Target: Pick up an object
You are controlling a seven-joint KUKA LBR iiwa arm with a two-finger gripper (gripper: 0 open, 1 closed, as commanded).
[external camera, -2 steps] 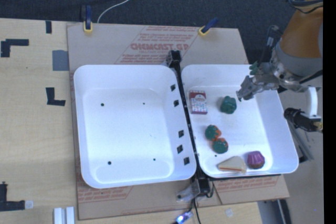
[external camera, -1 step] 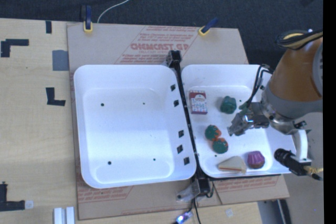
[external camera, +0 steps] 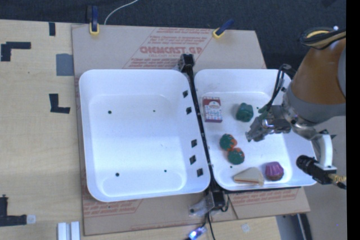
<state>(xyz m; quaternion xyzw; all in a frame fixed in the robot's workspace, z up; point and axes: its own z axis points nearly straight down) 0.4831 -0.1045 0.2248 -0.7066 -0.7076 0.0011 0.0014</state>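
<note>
Wooden bench (external camera: 34, 121) under a cardboard sheet (external camera: 169, 50) carries two white bins side by side, and the arm (external camera: 320, 78) reaches over the right bin (external camera: 242, 77) with its jaws hanging low around (external camera: 256, 132); whether they stand apart or together cannot be told, and nothing is seen held between them. Just up and left of the jaws sits a dark green lump (external camera: 244, 112), the nearest candidate to pick. Further left lie a green-and-red piece (external camera: 227, 141) and a red-and-green piece (external camera: 235, 155), almost touching each other, with a small red-and-white box (external camera: 212, 109) beyond them by the divider. Below the jaws rest a purple piece (external camera: 274, 170) and a tan wedge (external camera: 249, 177). These look like small toy foods, probably light and stiff, perhaps smooth; the green lump would best be pinched across its middle
</note>
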